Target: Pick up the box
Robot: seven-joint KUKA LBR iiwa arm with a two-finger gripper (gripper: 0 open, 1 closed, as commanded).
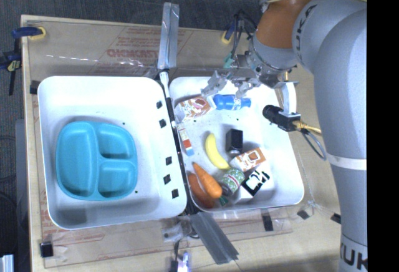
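Hovering gripper (232, 79), fingers spread and holding nothing; box (250, 159) lies well below it, beside the banana (215, 152).
Judged light, stiff cardboard, slightly crushable; grip across its narrow sides, clear of the can (233, 181).

Two bins side by side on surface (93, 34). Left bin (62, 87): divided tray (96, 158) at its left. Right bin (290, 171): bottle (227, 102) upper middle, my gripper (232, 80) just above it; banana (215, 151) centre; box (249, 158) right of banana; carrot (206, 182) lower left; can (232, 181) beside carrot.
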